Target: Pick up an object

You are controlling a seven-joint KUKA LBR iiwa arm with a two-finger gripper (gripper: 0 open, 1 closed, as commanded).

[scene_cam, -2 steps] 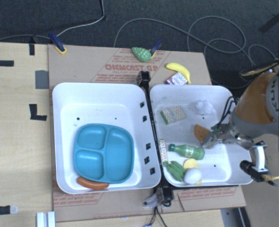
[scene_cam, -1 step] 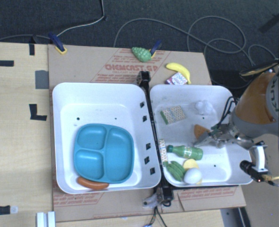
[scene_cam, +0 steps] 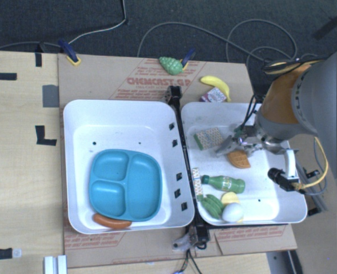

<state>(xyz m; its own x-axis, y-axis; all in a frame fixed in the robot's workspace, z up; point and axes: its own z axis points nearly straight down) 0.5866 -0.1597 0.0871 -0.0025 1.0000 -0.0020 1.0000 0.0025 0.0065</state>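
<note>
One gripper hovered beside the orange pastry; jaw state we could not tell. We judged centring over it before descending wise.

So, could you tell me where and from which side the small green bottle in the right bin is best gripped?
Probably across its body, coming straight down from above. The green bottle lies on its side, cap toward the divider, so its round middle offers two opposite flanks. The yellow piece and white ball sit close below it, so the claw should stay centred.
</note>
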